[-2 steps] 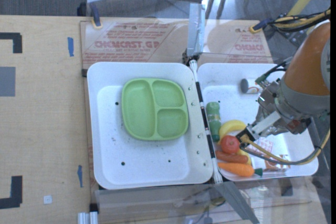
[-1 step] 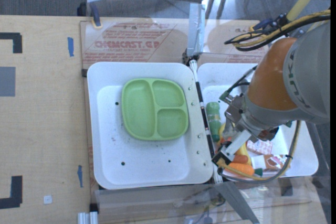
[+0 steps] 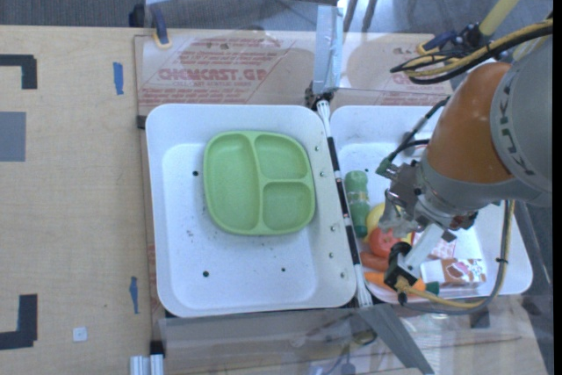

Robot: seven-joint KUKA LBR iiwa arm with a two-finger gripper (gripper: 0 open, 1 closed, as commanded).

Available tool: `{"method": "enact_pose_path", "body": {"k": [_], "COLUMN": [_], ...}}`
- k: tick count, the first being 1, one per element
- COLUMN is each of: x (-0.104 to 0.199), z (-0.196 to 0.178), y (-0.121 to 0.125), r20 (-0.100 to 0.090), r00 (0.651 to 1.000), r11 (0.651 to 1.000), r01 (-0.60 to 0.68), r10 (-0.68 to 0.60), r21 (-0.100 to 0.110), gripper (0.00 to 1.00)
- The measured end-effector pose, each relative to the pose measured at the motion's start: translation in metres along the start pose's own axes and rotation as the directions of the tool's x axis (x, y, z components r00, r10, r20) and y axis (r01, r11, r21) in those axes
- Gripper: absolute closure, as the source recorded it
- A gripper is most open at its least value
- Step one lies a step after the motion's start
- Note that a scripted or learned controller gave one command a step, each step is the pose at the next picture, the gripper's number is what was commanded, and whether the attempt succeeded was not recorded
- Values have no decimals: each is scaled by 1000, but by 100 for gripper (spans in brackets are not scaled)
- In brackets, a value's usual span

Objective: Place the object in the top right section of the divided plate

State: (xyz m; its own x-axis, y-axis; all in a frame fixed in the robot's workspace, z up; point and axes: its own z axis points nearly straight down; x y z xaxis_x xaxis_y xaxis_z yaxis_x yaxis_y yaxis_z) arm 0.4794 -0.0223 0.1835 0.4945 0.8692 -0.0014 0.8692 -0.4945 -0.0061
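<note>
- Nearest, at the front of the right bin [image 3: 520, 270], an orange piece [image 3: 379, 280] lies by the front wall. A white-and-red packet [image 3: 457, 270] lies a little to its right.
- Just behind them, an orange carrot-like piece [image 3: 375, 260] touches a red-orange rounded piece [image 3: 379, 240], both close to the bin's left wall.
- The gripper [image 3: 399, 224] hangs low over this cluster on the grey arm [image 3: 474, 145]. The arm hides its tip, so I cannot tell how far open it is or whether it has hold of anything.
- Which of these pieces is the one to move cannot be told; all of them lie in the right bin.
- Farther back, a yellow piece [image 3: 376, 214] sits beside a green bottle-shaped piece [image 3: 356, 189] that lies along the left wall.
- In the left bin [image 3: 176, 277], the green divided plate [image 3: 230, 184] lies flat, well apart from the gripper. Its top right section [image 3: 283, 158] is nearest the wall between the bins.
- Beyond both bins, a cardboard sheet [image 3: 219, 70] with red print lies on the bench [image 3: 70, 189].
</note>
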Motion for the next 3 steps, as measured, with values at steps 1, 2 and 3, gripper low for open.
{"method": "enact_pose_path", "body": {"k": [1, 2, 3], "x": [81, 141, 109], "z": [-81, -43, -50], "y": [-28, -52, -27], "r20": [0, 2, 2], "r00": [996, 954, 831], "r11": [996, 954, 831], "r01": [90, 298, 556], "r10": [-90, -298, -556], "r21": [-4, -2, -3], "gripper": [100, 100, 100]}}
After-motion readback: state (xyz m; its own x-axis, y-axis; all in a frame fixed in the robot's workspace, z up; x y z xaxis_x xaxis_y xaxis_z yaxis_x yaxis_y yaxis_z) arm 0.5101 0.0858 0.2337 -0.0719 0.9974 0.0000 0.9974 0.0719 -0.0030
